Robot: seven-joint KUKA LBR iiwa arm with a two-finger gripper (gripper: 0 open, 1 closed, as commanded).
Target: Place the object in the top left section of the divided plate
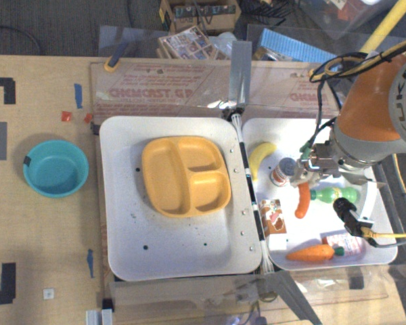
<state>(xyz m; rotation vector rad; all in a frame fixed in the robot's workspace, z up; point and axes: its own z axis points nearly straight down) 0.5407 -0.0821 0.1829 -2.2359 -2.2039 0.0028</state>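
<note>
The yellow divided plate (186,176) lies in the left white bin (122,235), with one long section on its left and two smaller ones on its right. My gripper (306,177) hangs over the right bin (386,252), far right of the plate. Directly beneath it is a slim orange-red pepper-like piece (302,202), standing nearly upright with its top end meeting the gripper. The wrist hides where they meet, so I cannot see whether it is held.
The right bin also holds a yellow banana (260,158), a small can (281,171), a green toy (335,195), a carrot (312,253), a printed card (273,215) and a pale packet (345,244). A blue bowl (55,168) sits on the bench at left.
</note>
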